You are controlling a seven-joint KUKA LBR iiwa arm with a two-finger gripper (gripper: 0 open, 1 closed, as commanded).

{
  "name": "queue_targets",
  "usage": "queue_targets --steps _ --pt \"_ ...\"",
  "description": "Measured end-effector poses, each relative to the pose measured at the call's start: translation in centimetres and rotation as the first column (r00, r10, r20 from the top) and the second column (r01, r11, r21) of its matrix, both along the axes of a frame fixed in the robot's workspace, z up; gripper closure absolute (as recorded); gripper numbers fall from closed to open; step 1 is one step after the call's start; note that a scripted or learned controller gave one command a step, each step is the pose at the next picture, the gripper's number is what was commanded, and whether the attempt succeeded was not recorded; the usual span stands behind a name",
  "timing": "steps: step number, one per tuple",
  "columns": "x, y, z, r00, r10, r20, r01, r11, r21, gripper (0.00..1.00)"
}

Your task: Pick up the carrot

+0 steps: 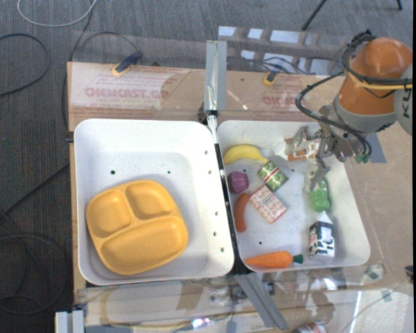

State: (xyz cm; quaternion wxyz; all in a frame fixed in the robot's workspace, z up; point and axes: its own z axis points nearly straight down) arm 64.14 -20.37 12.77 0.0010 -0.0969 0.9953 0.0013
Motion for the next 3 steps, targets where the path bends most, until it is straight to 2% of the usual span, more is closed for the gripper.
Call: queue_targets --steps 1,2,3 --pt "2.6 -0.2 -0.7 0.986 0.165 0.008 -0.165 0.986 0.001 0.0" --pt "3.6 -1.1 -1.3 0.84 0.543 0.005 -0.543 0.84 0.009 0.0" --pt "2.9 0.0 0.6 0.71 0.704 0.006 -0.704 0.71 -0.004 0.0"
